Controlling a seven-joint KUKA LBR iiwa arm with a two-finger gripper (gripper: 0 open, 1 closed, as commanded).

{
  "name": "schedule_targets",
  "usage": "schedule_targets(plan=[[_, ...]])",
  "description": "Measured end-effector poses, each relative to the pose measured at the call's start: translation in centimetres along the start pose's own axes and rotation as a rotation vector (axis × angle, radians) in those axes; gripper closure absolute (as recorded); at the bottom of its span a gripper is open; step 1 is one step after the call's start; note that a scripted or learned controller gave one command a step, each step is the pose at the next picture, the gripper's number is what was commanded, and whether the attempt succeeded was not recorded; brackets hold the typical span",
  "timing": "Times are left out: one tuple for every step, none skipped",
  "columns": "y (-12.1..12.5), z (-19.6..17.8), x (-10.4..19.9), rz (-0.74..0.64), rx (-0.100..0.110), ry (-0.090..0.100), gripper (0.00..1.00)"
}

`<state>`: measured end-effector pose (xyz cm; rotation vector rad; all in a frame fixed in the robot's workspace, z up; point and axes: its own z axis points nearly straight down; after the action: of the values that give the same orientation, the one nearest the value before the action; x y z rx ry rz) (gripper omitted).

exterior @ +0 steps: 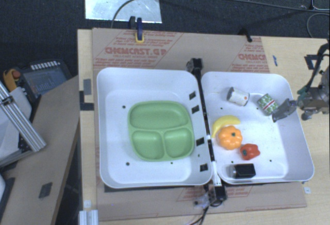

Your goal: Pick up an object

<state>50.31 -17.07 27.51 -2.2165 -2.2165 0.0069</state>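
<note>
Overhead, camera view — layout: two shallow white bins sit side by side on a cardboard-covered bench, the left bin [111,116] and the right bin [294,162] meeting at a dark central divider.
Left bin: it holds a pale green divided plate [159,130] with one wide section at the back and two smaller ones in front, lying flat near the bin's middle.
Right bin, back: a small white cup [238,96] lies on its side, its dark opening turned left; just to its right lies a small green-and-white patterned can [266,103], tilted.
Right bin, middle: a yellow banana [225,122] curves just behind and touching an orange toy pumpkin [230,137] with a green stem.
Right bin, front: a red toy pepper [249,151] lies just right of the pumpkin; a black rectangular block [243,170] rests flat near the front wall.
Gripper: the gripper [284,110] reaches in over the right bin's right rim, its dark tip just right of the patterned can; nothing shows between the fingers, and whether they are spread or pressed together cannot be told.
</note>
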Motion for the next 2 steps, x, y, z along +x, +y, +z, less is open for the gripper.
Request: schedule_targets(plan=[[0.2,-0.5,0.0,-0.003,-0.010,-0.003,0.00],[0.2,3.6,0.1,-0.001,-0.006,-0.001,0.00]])
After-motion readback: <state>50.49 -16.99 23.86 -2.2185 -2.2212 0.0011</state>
